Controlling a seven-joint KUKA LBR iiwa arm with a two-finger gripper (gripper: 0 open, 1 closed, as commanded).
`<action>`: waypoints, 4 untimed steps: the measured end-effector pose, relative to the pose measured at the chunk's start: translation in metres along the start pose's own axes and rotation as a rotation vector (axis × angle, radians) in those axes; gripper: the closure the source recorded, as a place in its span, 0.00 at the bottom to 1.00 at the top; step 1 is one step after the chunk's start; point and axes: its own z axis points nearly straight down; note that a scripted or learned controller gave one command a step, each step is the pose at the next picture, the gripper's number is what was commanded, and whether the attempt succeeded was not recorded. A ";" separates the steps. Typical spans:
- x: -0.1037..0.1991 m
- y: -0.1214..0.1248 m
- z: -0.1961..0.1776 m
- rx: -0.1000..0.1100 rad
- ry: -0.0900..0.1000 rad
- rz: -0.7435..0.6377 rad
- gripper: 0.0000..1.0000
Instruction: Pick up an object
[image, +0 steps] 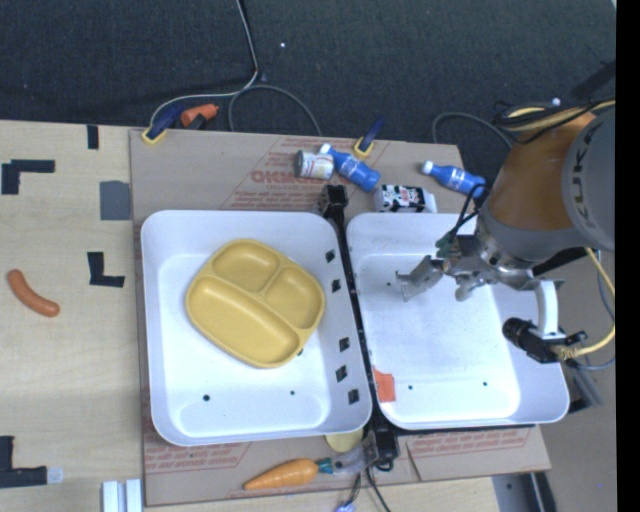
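A yellow divided plate (255, 303) lies flat in the left bin (165, 330). My gripper (442, 285) hangs over the back part of the right bin (520, 400), with the orange-banded wrist (535, 180) above it. Its two grey fingers (414, 279) are spread apart, open, with nothing between them. A small orange scrap (384, 386) lies near the right bin's front left corner, well clear of the gripper.
Behind the bins lie a white can (314, 163), two blue bottles (356, 169) (453, 177) and a black-and-white item (405, 199). A carrot (281, 476) lies in front of the bins. A sausage (32, 293) rests on the bench at far left. Cables trail along the right bin's right side.
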 end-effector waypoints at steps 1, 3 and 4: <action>0.000 0.044 0.115 -0.006 -0.004 -0.001 0.00; 0.010 0.117 0.110 0.000 0.000 -0.001 0.00; 0.010 0.052 0.108 -0.006 -0.003 0.001 0.00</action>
